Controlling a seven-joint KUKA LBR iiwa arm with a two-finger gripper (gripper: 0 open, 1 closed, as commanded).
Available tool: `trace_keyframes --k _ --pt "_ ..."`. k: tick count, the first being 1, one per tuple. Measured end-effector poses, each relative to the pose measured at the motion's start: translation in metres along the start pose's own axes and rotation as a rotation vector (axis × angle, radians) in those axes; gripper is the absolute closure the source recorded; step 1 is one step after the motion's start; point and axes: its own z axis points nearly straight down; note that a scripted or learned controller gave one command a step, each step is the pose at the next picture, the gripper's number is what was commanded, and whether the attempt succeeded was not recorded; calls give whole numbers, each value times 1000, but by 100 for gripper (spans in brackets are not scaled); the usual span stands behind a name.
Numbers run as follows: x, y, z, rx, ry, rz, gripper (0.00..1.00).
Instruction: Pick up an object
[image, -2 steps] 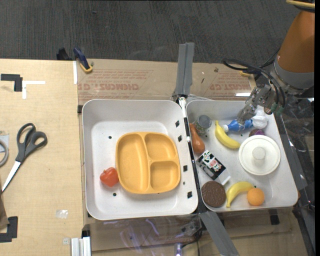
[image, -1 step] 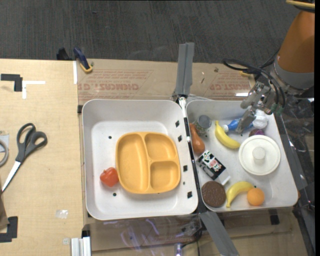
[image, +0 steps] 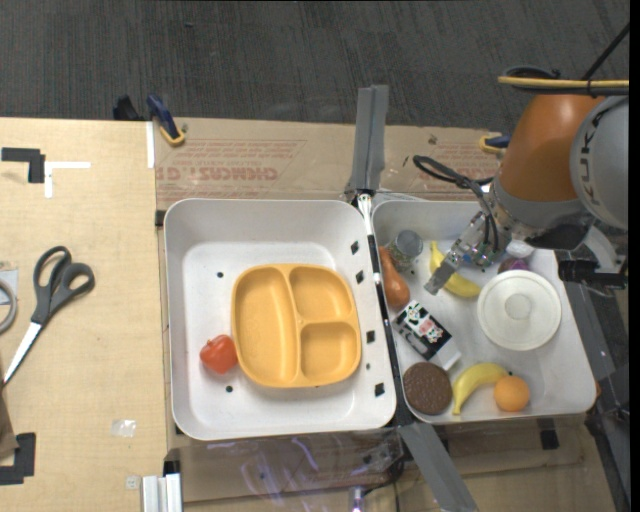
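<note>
We see the worktop (image: 80, 400) of pale wood, and on it two shallow white bins side by side. The left bin (image: 185, 300) carries a yellow divided plate (image: 296, 325) with three compartments, and a small red tomato (image: 217, 353) lies just beside the left edge of this plate, on the bin floor.

The arm (image: 560, 140), grey with an orange part, comes in from the right and stands over the far part of the right bin (image: 570, 400). Its tool (image: 447, 268) points down and to the left, near the middle of the far half of this bin. We cannot tell if the tool is spread or pressed together, because it looks small and dark from this angle, and we do not see any object between its parts.

In the right bin there is a white round bowl (image: 518, 309) at the right side. A yellow banana (image: 474, 383) lies near the front wall, with an orange fruit (image: 512, 393) just beside it and a brown round disc (image: 427, 388) at its left. A second yellow piece (image: 458, 283) lies just beside the tool. A small black and white box (image: 422, 328) is in the middle. A reddish long object (image: 395, 285) lies along the left wall.

On the worktop at the far left lie scissors (image: 45, 300) with black handles.
</note>
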Motion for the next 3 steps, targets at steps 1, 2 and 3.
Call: trace_keyframes --k 1,2,3 --pt "-11 13 46 -4 -6 42 0" --pt "-12 14 36 -5 -10 40 100" --pt "21 61 -51 -1 0 134 100"
